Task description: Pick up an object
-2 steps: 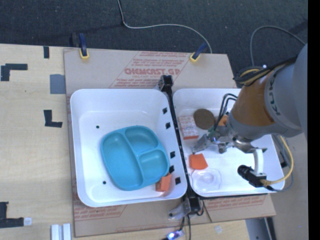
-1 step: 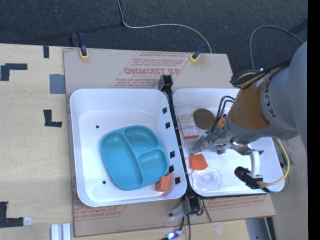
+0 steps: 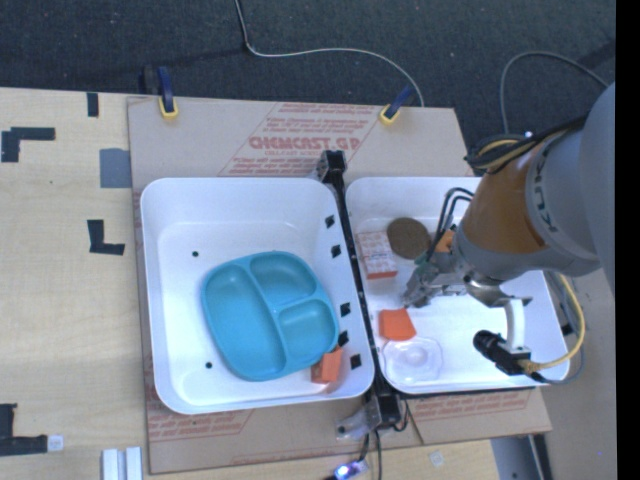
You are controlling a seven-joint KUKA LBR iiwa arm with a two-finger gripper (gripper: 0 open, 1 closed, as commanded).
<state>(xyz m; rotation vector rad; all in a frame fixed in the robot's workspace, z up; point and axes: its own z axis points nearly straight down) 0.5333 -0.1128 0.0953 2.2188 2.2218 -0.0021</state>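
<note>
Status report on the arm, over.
Gripper low in right bin, nothing visibly held. Orange block just beside it. Brown disc close behind.

A robotics lab: two white bins [image 3: 160, 268] on clamped cardboard [image 3: 290, 138], taped bench markers at nine o'clock, loose cables.

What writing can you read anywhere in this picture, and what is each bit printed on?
"CHEMCAST GP": red print, upside down, on the brown board under the two white bins, near its far edge.
Smaller red print beside it and along the board's near edge: too blurred to read.
Red and white packet in the right bin: carries print, too small to read.
Blue divided plate in the left bin: no writing visible.
</note>
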